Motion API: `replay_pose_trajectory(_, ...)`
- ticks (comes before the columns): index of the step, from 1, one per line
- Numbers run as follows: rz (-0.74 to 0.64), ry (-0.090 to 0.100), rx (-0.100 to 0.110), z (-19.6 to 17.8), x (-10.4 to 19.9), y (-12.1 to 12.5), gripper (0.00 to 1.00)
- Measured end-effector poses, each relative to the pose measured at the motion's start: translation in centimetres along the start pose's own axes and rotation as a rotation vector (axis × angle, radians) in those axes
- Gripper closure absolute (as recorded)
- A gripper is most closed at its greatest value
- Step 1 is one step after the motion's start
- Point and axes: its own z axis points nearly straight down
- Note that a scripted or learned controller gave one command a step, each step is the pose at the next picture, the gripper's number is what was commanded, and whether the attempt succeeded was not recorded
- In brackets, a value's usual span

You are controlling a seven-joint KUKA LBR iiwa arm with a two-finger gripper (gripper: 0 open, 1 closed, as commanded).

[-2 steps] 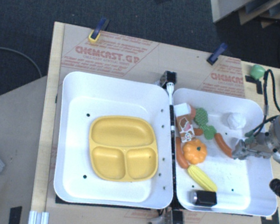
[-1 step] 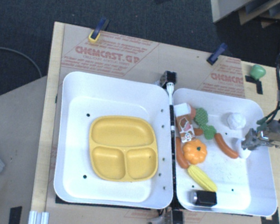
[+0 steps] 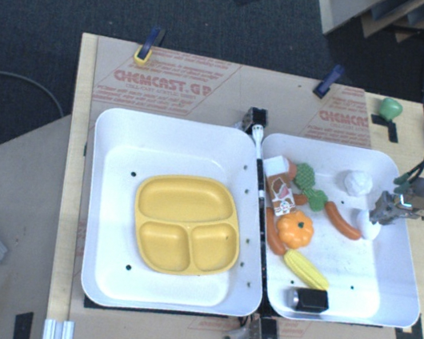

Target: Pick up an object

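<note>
The right bin (image 3: pixel 389 269) holds several toy foods. Among them are a red-orange sausage (image 3: pixel 342 221), a white ball (image 3: pixel 356 182), green broccoli pieces (image 3: pixel 310 187), an orange pumpkin (image 3: pixel 295 230), a yellow banana-like piece (image 3: pixel 306 269), a small white and red carton (image 3: pixel 279 178) and a black block (image 3: pixel 309 299). My gripper (image 3: pixel 382 216) hangs low over the bin's right side, just right of the sausage's right end. Nothing can be seen held in it.
The left bin (image 3: pixel 111 187) holds a yellow divided plate (image 3: pixel 184 223). A black divider (image 3: pixel 258 205) runs between the bins. Clamps (image 3: pixel 146 46) sit at the board's back edge, and a green knob (image 3: pixel 390 108) lies beyond the right bin.
</note>
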Motion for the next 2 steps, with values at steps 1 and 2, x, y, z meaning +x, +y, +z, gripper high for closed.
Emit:
replay_pose_trajectory(1,-0.004,0.005,0.008,1.0,5.6,-0.9,1.00)
replay_pose_trajectory(2,-0.005,0.005,0.006,-0.4,11.3,-1.7,1.00)
